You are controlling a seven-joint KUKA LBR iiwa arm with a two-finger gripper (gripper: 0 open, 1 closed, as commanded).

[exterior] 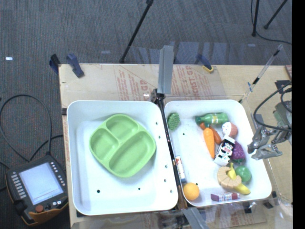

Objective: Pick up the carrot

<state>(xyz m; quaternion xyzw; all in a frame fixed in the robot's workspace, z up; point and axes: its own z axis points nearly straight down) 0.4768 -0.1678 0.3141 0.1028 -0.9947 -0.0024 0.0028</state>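
- The carrot is lying untouched in the right bin, beside the bottle.
- The gripper is hanging outside the bin's right wall; I cannot tell its state.
- Reaching, grasping and lifting are all remaining.

The carrot is lying flat in the right-hand bin, an orange tapered piece running lengthwise down the bin floor, its narrower tip pointing toward the near edge. Its upper end is sitting just below the green bottle, and a second orange piece (hard to tell what it is) is pressing against its right side. The small black-and-white carton is resting just beside its lower half.
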